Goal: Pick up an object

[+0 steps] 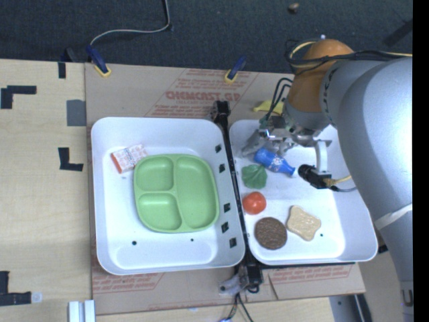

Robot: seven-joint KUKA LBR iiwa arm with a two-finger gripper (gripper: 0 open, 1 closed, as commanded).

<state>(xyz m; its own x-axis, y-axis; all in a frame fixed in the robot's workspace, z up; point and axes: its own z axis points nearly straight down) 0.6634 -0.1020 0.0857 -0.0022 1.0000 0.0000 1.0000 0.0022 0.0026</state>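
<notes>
In the right bin [348, 237], my gripper [271, 141] hangs low over the far left part. A blue bottle-like object [275, 162] lies just in front of it, touching or nearly touching; I cannot tell whether it is gripped. Close by are a green lump [253, 175], a red tomato [254, 202], a round brown patty [271, 233] and a tan bread slice [303, 223]. The wrist partly hides a yellow item [267, 106] at the bin's back edge.
The left bin [107, 233] holds a green divided plate [177, 192] and a small red-and-white packet [127, 157]. A black divider [228, 173] runs between the bins. The grey arm [375, 133] covers the right bin's far right side.
</notes>
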